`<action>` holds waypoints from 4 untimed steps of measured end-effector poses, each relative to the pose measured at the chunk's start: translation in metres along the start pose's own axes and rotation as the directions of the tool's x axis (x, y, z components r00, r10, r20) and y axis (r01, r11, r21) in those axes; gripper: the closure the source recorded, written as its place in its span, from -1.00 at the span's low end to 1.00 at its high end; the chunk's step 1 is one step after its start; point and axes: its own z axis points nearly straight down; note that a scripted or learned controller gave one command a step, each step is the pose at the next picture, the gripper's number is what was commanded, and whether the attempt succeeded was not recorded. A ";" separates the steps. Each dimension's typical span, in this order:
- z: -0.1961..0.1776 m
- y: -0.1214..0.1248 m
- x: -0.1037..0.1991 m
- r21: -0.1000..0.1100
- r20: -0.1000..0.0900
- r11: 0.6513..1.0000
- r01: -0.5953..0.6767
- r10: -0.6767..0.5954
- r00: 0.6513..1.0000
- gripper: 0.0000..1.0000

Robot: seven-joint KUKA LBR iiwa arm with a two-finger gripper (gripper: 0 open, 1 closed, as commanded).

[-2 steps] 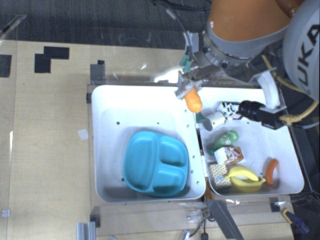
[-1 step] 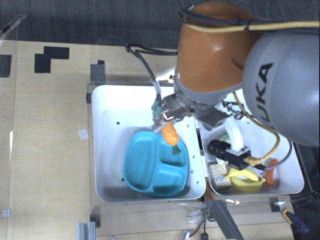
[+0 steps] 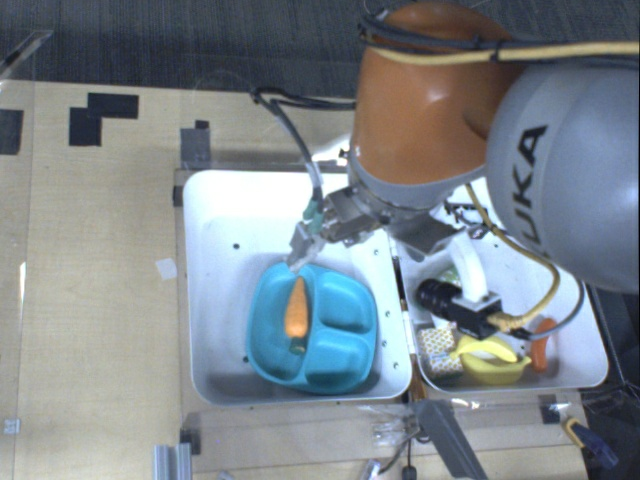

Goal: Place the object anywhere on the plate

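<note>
With the carrot (image 3: 296, 311) apparently lying in the blue plate (image 3: 345, 353), the pincer (image 3: 306, 240) just above it, whose opening I cannot tell, should lift straight up.

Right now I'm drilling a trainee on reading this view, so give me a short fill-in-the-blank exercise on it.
1. The carrot lies on the ____ plate.
2. The plate sits in the ____ bin.
3. The banana lies in the ____ bin.

Missing words: blue; left; right
</note>
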 end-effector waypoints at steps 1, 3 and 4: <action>0.016 0.056 -0.049 -0.001 0.001 0.996 0.085 -0.085 0.996 -1.00; 0.074 0.128 -0.098 -0.002 0.002 0.901 0.434 -0.434 0.901 -1.00; 0.072 0.132 -0.128 -0.005 0.005 0.851 0.526 -0.526 0.851 -1.00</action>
